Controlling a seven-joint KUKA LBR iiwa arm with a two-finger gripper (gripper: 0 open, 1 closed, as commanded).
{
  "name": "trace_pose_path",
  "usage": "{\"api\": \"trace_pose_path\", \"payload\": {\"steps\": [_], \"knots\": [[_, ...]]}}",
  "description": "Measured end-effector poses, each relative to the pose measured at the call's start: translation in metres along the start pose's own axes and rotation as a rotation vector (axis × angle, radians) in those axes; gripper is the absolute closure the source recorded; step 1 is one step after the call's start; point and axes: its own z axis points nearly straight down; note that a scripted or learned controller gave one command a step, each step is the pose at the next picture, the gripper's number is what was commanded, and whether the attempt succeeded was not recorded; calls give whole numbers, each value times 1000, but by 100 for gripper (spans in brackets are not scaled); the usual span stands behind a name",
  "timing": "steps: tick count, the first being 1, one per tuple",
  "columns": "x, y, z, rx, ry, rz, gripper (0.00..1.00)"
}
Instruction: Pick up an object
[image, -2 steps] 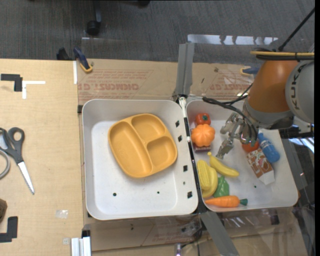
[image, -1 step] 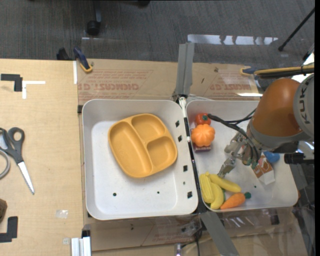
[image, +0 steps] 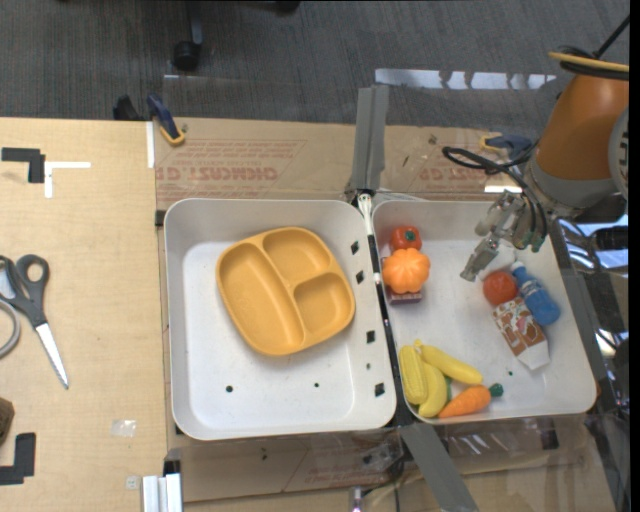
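While the gripper (image: 487, 248) hangs open with nothing in it, 1 red ball (image: 500, 288) sits just below it.

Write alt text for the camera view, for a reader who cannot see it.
A grey and orange robot arm's gripper hovers over the right white bin, which holds a small pumpkin, tomato, bananas, carrot, blue bottle and a carton. The left bin holds a yellow divided plate. Scissors lie on the bench at left.
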Motion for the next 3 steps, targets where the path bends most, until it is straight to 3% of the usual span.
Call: {"api": "trace_pose_path", "payload": {"steps": [1,2,3], "knots": [[11,-65,43,-8,-23,108,0],[81,-62,42,-13,-36,279,0],[132,-84,54,0,-3,353,0]]}}
